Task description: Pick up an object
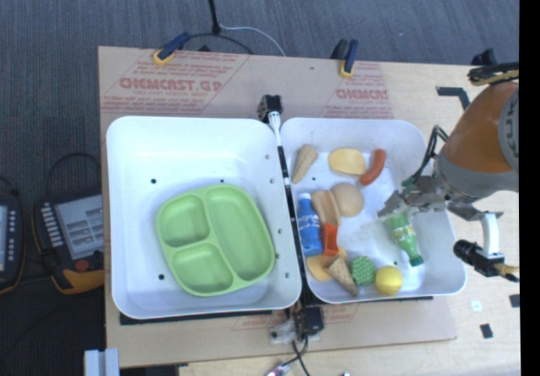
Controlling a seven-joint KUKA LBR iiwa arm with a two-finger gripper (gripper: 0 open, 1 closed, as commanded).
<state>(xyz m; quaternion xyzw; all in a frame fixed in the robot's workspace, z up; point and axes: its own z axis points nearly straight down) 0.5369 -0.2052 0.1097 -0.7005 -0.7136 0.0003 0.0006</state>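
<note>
I see the gripper [411,200] over a green bottle [406,239] with a white label, near the right bin's [422,140] right wall; grip state unreadable.

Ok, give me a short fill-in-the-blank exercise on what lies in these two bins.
1. The light green plastic divided plate lies in the ____ white bin.
2. That plate has ____ compartments.
3. The small round yellow toy lemon lies in the ____ bin.
4. The blue plastic bottle lies along that bin's ____ wall.

Missing words: left; three; right; left
</note>
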